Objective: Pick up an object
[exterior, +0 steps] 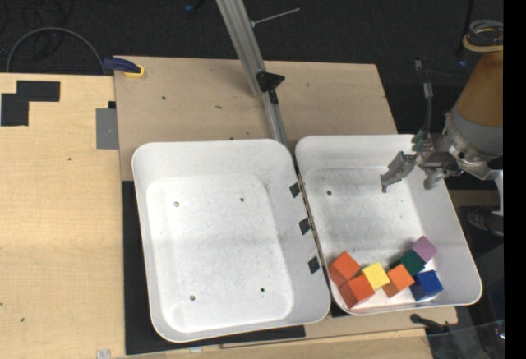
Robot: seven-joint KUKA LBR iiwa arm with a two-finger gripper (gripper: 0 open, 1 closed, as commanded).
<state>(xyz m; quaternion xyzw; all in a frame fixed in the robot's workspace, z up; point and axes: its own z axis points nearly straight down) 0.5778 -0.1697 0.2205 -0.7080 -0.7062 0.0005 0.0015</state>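
Reaching in from the right, the gripper (pixel 411 175) hangs over the upper right part of the right bin (pixel 362 164), its two grey fingers (pixel 396 171) spread apart with nothing between them. Whether the fingertips touch the bin floor is hard to tell from this angle; they seem to sit just above it. Well apart from them, the blocks lie clustered in the bin's lower corner: two orange blocks (pixel 352 277), a yellow block (pixel 376 276), a green (pixel 411 260), a blue (pixel 426 284) and a purple one (pixel 424 248).
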